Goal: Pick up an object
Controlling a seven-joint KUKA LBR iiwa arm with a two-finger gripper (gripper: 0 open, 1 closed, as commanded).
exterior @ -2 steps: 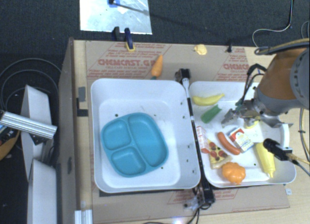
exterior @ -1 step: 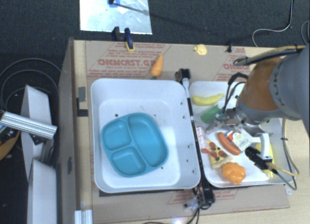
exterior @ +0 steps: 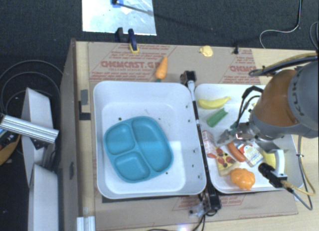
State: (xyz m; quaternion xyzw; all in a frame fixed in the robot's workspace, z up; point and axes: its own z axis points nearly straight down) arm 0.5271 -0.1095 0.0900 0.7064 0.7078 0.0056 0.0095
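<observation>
Arm: grey with an orange band, reaching in from the right over the right bin (exterior: 209,177).
Gripper (exterior: 238,136): low over the middle of the right bin, above the small toys; whether its fingers are spread or pressed together cannot be told, and nothing is seen between them.
Left bin (exterior: 99,125): holds a blue divided plate (exterior: 138,148), lying flat near its middle.
Right bin, far side: yellow banana (exterior: 214,102), with a green piece (exterior: 217,117) just near of it.
Right bin, near side: orange pepper-like toy (exterior: 242,177), a pizza slice (exterior: 226,161) left of it, a red sausage-like toy (exterior: 236,152) just by the gripper.
Bench, far of the bins: a carrot (exterior: 161,68) and a small yellow lump (exterior: 206,51), both outside the bins.
</observation>
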